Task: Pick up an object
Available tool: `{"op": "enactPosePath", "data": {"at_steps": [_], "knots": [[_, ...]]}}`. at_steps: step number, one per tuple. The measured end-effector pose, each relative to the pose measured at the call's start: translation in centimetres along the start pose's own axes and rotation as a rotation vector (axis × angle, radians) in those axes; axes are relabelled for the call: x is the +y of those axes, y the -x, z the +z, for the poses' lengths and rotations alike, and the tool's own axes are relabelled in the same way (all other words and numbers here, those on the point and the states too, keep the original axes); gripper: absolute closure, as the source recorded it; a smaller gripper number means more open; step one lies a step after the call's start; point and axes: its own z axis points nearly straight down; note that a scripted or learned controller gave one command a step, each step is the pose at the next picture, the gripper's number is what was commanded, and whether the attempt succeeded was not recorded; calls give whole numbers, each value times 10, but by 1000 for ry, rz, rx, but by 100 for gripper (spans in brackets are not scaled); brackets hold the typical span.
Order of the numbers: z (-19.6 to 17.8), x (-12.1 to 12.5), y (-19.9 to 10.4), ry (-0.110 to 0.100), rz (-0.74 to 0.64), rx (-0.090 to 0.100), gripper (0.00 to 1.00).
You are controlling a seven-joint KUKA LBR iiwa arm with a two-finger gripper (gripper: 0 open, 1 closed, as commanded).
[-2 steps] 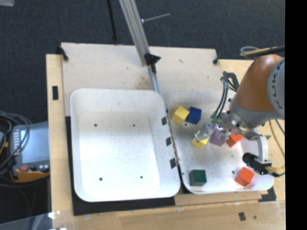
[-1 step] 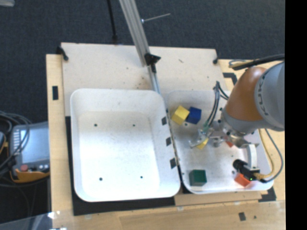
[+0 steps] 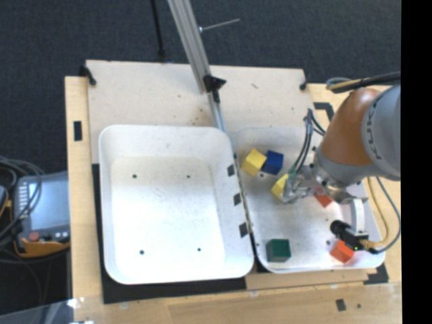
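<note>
Two shallow white bins sit side by side on the bench in the camera view: the left bin (image 3: 169,201), whose floor shows only dark specks, and the right bin (image 3: 297,265), where all the loose objects lie and where the arm (image 3: 358,137) accordingly reaches in from the right. The arm's grey body and orange band cover the bin's upper right part, and the gripper (image 3: 291,189) hangs low over the bin floor, touching or just beside a yellow block (image 3: 279,187); this nearness suggests that block is the intended target. Whether the block sits between the fingers cannot be told, nor whether those are open or closed, since the wrist hides them from above. Up and to the left, a second yellow cube (image 3: 254,161) and a blue cube (image 3: 273,162) rest touching one another near the wall between the bins. A green cube (image 3: 278,250) lies alone at the near edge, well apart from the gripper. An orange block (image 3: 342,252) lies in the near right corner beside a black cable fitting, and a small red piece (image 3: 323,199) shows under the wrist. A slanted aluminium rail (image 3: 192,39) crosses the top of the scene, above the bench.
</note>
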Motion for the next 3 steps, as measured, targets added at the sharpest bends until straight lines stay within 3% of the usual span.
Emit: {"op": "enactPosePath", "data": {"at_steps": [2,3], "knots": [[-126,-5,7,4,-12,-3,100],[-171,-3,8,2,-13,-2,100]]}}
